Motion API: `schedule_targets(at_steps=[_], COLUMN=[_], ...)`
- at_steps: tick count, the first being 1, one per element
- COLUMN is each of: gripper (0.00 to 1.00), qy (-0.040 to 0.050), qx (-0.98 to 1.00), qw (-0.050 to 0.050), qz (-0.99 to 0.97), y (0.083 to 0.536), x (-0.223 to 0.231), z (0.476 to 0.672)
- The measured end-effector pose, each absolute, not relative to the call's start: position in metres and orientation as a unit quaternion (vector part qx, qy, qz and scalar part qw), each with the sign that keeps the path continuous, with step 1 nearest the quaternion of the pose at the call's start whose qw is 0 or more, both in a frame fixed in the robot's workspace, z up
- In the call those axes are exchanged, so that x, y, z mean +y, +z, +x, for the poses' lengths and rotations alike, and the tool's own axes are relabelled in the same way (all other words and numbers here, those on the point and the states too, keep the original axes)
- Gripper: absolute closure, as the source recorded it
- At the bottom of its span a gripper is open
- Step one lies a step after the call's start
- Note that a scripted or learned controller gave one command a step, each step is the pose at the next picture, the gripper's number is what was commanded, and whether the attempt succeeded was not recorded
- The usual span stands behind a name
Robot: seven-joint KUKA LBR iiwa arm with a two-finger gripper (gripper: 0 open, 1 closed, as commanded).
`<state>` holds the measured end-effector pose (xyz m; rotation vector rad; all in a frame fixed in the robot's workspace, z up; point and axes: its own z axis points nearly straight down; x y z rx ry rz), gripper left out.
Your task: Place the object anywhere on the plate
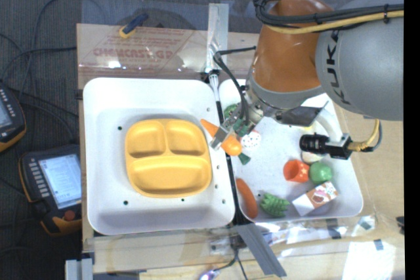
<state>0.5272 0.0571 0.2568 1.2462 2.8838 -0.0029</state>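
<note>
While the hand (231, 133) is seen at frame centre closed on a toy carrot (223, 140), a light, rigid, slippery body is judged; mid-body grasp is advised toward the yellow plate (168, 157).

Bright even overhead light, white bins (157, 90) slightly overexposed; soft shadows; mild blur, glare on clear tape

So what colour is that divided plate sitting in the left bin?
Yellow, a plain orange-tinged yellow divided plastic plate, seen clearly in the camera view from above.
</note>
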Motion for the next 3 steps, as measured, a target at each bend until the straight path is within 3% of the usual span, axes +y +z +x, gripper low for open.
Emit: schedule_targets(at_steps=[1,2,3], gripper=[0.00,0.00,0.00], qy=[-0.0012,-0.0011,-0.0012], qx=[0.918,0.889,0.889], qw=[0.000,-0.001,-0.001], qz=[0.397,0.459,0.459], y=[0.257,0.231,0.231], x=[0.057,0.124,0.124], z=[0.527,0.502,0.502])
